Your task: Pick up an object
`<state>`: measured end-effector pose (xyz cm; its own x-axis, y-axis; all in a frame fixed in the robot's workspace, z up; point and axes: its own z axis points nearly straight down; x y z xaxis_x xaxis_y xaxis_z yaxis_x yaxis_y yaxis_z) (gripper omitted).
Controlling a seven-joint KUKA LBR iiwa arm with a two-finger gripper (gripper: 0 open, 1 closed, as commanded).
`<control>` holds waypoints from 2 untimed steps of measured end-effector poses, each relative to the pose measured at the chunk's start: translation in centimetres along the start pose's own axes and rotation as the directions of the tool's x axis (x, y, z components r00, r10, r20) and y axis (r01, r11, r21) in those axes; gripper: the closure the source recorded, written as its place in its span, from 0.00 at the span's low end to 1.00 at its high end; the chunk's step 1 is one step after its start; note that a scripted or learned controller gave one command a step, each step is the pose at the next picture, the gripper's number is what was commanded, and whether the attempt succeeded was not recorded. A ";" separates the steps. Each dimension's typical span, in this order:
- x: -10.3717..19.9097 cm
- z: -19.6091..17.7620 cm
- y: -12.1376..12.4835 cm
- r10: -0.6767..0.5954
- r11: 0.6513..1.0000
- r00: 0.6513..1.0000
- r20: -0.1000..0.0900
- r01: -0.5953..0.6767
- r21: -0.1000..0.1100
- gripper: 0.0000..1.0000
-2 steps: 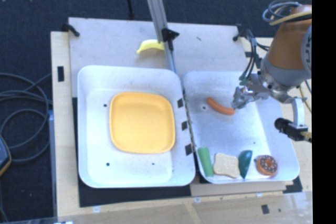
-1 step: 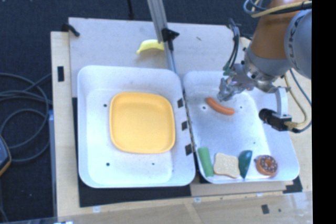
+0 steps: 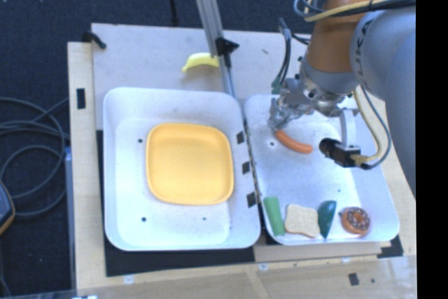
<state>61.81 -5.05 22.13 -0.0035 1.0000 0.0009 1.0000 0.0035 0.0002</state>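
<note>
Tool (image 3: 285, 115) hangs low over upper part of right bin (image 3: 364, 178), centre-right of frame; finger spread can't be told from this angle, nothing seen gripped. Nearest object: orange carrot (image 3: 293, 143), lying on bin floor just below and slightly right of tool tip, long axis running upper left to lower right. Judged target: carrot, since tool sits almost over its upper-left end; a grasp would likely want the fingers set across that axis. Other items along bin's lower edge, well apart from tool: green piece (image 3: 273, 215), bread slice (image 3: 302, 220), teal piece (image 3: 327, 218), donut (image 3: 355, 220). Left bin (image 3: 119, 150) holds yellow plate (image 3: 190, 163). Banana (image 3: 201, 61) on desk (image 3: 140, 52), upper centre.
</note>
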 end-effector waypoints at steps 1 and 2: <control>4.1 0.1 1.9 0.001 1.000 1.000 0.000 -0.001 0.000 1.00; 9.0 -0.8 2.6 0.000 1.000 1.000 0.000 0.000 -0.001 1.00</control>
<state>64.37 3.91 22.91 -0.0037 1.0000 0.0011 1.0000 0.0037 0.0013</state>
